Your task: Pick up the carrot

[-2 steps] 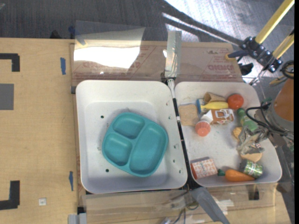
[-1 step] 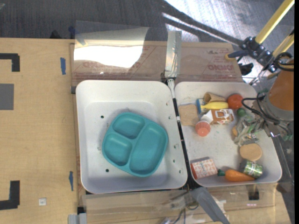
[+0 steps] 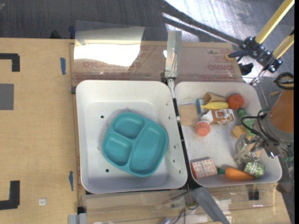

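The carrot [image 3: 237, 174], orange with a green stub at its left end, lies flat along the front wall of the right bin [image 3: 219, 146], near the bin's front right corner. My gripper [image 3: 246, 149] reaches in from the right and hangs low over the right side of that bin, just behind the carrot and apart from it. A green can [image 3: 255, 169] lies between the gripper and the carrot's right end. The arm's orange band [image 3: 284, 115] is at the view's right edge. Cables and metal parts clutter the gripper's tip.
The right bin also holds a red tomato [image 3: 236, 100], a banana [image 3: 216, 105], an orange-and-white carton [image 3: 222, 117], a pink round piece [image 3: 202, 129], a tan slice [image 3: 188, 114] and a small patterned box [image 3: 203, 167]. A teal divided plate [image 3: 135, 144] sits in the left bin [image 3: 88, 125].
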Controlling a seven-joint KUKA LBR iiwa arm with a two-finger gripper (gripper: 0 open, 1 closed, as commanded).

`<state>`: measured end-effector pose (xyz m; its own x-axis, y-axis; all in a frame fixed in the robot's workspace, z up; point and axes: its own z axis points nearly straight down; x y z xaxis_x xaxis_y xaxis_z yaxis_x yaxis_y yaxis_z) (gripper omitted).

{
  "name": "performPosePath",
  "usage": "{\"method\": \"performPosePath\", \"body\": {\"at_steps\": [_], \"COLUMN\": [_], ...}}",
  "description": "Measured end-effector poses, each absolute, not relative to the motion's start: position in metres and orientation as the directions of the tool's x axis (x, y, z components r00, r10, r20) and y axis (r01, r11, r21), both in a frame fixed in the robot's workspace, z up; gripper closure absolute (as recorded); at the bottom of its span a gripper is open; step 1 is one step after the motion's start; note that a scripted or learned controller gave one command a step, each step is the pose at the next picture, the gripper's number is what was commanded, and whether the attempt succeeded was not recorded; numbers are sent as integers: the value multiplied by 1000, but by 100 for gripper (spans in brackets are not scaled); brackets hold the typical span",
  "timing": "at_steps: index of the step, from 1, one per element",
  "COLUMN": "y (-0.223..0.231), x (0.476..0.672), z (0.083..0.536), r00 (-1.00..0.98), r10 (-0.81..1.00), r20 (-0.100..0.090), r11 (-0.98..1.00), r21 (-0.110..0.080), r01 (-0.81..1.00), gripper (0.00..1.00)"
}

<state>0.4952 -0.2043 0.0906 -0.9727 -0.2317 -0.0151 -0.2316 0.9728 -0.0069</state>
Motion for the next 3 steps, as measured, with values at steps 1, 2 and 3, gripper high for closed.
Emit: {"method": "performPosePath", "body": {"at_steps": [1,2,3], "y": [-223,-217,-217], "x": [585,537,580], "z": [89,90,88], "r00": [-998,-996,-944], "r10": [-62,-87,324], "r20": [-13,-10,61], "r11": [998,996,946], "r21": [-3,-2,-9], "r01": [-62,-86,324], "gripper": [100,100,100]}}
